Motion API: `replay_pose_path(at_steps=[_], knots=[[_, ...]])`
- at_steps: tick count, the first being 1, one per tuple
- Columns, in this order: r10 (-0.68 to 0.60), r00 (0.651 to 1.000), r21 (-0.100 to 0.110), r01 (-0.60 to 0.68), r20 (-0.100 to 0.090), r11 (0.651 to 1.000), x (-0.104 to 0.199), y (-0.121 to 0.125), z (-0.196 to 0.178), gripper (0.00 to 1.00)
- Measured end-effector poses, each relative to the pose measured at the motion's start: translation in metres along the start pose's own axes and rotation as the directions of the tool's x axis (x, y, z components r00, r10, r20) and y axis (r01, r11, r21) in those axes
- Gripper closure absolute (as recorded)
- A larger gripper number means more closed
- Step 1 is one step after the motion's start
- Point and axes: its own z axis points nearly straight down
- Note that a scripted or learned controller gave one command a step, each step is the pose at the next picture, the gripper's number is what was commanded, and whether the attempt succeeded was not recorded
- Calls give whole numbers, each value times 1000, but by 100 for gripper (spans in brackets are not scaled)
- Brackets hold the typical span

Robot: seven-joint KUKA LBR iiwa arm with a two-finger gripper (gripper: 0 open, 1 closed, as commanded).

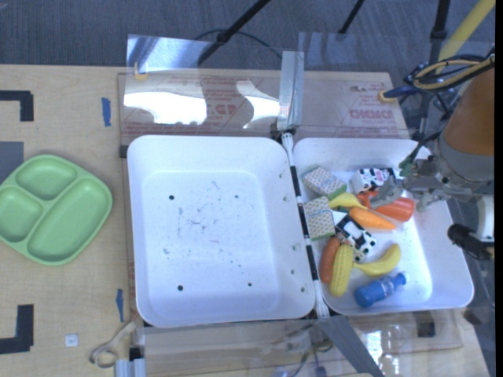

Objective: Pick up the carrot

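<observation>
Two shallow white bins sit side by side on the bench, the left bin (211,226) bare-floored, the right bin (448,285) crowded with toys. A tapered orange plastic carrot (372,217) lies near the right bin's middle, between a small yellow banana (343,201) and a red-orange pepper (396,208). Just above the carrot, toward the bin's right edge, sits the grey two-finger gripper (391,192); whether it is spread or pressed together, I cannot tell. Toward the front edge lie a yellow corn cob (342,267) and a blue bottle (379,288).
</observation>
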Motion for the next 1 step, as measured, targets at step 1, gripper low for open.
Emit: replay_pose_path(at_steps=[1], knots=[[34,999,-29,-34,3,999,22,-8,62,0]])
